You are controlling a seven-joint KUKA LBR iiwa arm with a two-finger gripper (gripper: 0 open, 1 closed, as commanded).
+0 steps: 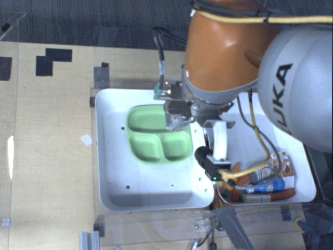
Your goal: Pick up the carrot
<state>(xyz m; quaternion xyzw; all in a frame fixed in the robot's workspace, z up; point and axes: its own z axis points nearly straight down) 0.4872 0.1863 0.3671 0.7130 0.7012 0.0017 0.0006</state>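
The carrot [277, 195], a long orange-red piece, lies along the near edge of the right bin [307, 163] among other small items. My gripper [178, 116] hangs over the left bin [112, 155], at the right rim of a green divided plate [151, 134]. It is well to the left of the carrot and apart from it. The large orange and grey wrist hides most of the gripper and much of the right bin.
Next to the carrot lie a blue item [271, 185] and a patterned snack packet [281, 163]. The green plate takes up the far middle of the left bin. A raised wall [205, 186] separates the two bins.
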